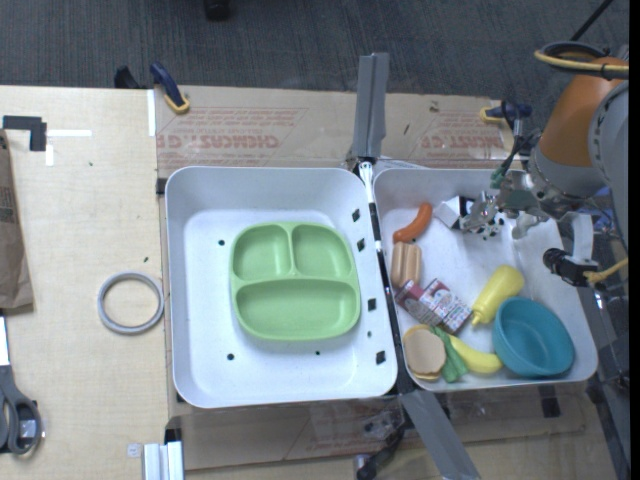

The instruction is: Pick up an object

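The right bin (570, 268) holds several toys: an orange-red sausage (413, 222), a hot dog bun (405, 265), a crumpled snack packet (433, 304), a yellow squeeze bottle (497, 294), a blue bowl (533, 339), a banana (477, 357) and a tan burger bun (424, 353). A small black-and-white object (466, 211) lies near the bin's far wall. My gripper (489, 216) hangs low at the bin's far right corner, just right of that black-and-white object. Whether it touches the object is unclear.
The left bin (190, 268) carries a green divided plate (295, 281). On the bench to the left lie a grey tape ring (131, 301), scissors (16, 423) and a brown bag (12, 238). The arm's orange band (575, 118) rises over the right bin's far right corner.
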Motion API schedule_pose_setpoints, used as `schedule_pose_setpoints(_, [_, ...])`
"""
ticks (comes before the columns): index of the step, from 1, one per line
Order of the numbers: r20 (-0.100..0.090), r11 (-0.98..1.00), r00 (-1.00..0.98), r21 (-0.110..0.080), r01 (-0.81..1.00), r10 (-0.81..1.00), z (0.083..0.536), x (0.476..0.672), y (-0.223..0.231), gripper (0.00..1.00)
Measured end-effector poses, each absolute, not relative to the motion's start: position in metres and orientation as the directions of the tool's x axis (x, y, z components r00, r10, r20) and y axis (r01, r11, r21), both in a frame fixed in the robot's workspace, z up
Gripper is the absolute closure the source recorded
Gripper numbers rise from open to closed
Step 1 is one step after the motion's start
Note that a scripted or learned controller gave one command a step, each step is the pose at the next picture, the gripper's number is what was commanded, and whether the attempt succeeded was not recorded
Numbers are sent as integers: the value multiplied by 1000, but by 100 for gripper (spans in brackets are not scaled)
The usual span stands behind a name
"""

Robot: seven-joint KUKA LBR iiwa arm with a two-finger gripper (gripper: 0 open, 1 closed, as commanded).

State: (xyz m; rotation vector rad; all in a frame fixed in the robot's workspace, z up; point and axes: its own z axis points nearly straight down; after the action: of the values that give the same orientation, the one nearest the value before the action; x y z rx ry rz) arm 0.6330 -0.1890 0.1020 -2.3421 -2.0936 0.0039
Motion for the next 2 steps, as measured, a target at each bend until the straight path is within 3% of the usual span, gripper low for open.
schedule_pose_setpoints(1, [1,182,-182,0,983,983,91,530,-193,0])
schedule_pose_setpoints(2, [3,181,-181,5,983,983,101,533,-190,100])
